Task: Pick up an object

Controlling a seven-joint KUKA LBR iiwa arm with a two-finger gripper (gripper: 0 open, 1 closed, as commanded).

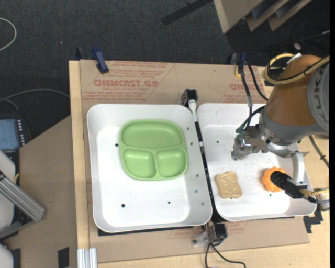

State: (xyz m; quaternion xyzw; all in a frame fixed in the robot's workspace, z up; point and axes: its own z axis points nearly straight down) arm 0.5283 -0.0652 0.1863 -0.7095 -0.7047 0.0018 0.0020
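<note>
tan, speckled bread slice (229, 185), flat

Red lettering on the brown board (131, 78) behind the bins seems to read "CHEMCAST GP", repeated faintly.

**Dark carpet around a board-topped table**

The floor (131, 29) is a dark, speckled grey carpet that fills the top and left of the view. A thin pale cable (7, 32) curls across it at the upper left, and darker cables trail along the left side. The table (152, 81) is topped with a brown board printed with red lettering. A blue clamp (99, 60) grips its far edge, another small clamp (241, 62) sits further right. A light wooden piece of furniture (251, 13) juts in at the top right. At the lower left stands a silver aluminium rail (21, 201). Light is even and soft, with faint shadows.
</note>
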